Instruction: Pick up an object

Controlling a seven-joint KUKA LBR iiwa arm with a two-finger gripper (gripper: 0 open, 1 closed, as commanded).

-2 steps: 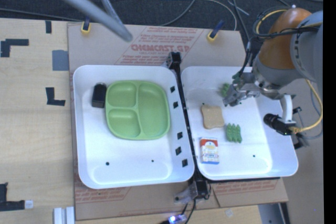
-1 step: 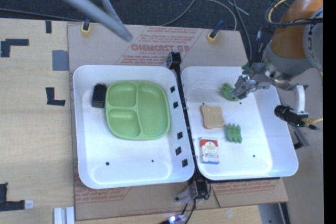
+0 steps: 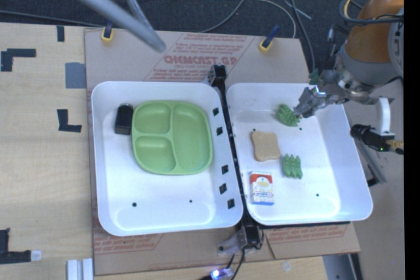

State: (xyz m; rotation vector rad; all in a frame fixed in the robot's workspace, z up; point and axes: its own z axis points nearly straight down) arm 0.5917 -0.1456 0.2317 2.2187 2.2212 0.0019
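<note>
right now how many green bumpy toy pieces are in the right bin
2. One green piece lies near the bin's far side, just beside the gripper. The other green piece lies nearer the middle, right of the tan slice. None looks hidden.

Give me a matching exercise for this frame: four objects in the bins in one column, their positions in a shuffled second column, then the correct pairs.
Objects:
1. green divided plate
2. black block
3. tan bread slice
4. small red and white box

Places:
A. right bin, near its front edge
B. left bin, against the plate's left side
C. middle of the left bin
D. right bin, between two green toy pieces

Pairs: 1-C, 2-B, 3-D, 4-A

The gripper hovers by the upper green piece in the right bin.
</note>
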